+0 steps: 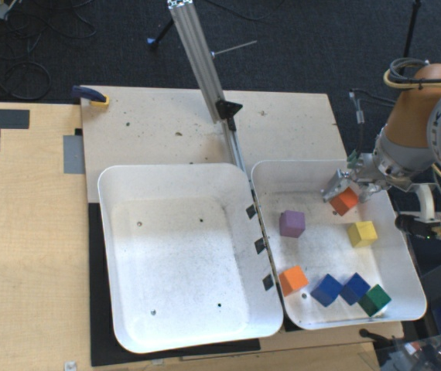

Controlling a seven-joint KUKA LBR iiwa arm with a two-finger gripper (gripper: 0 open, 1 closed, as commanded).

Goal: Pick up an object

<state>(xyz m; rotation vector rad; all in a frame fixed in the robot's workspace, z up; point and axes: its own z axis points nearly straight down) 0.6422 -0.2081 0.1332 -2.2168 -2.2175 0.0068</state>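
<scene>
two shallow white bins sit side by side on the bench: the left bin (pixel 128 199) and the right bin (pixel 313 180). in the right bin area i count seven cubes in all: two orange, two blue, one purple, one yellow, one green.

the gripper (pixel 346 194) hangs over the upper right part of the right bin, and the orange-red cube (pixel 345 202) sits between its fingers, the jaws closed narrow on it. the cube looks lifted a little off the bin floor, though from this slanted view i can't be sure. being a cube it has no real long axis; it is turned cornerwise, one edge pointing toward the lower left of the view.

the purple cube (pixel 292 223) lies near the bin's middle, the yellow cube (pixel 362 233) just below and right of the gripper. the second orange cube (pixel 293 280) rests by the bin's left wall. the two blue cubes (pixel 326 290) (pixel 354 287) touch each other, and the green cube (pixel 376 299) is just beside them at the lower right corner.
</scene>
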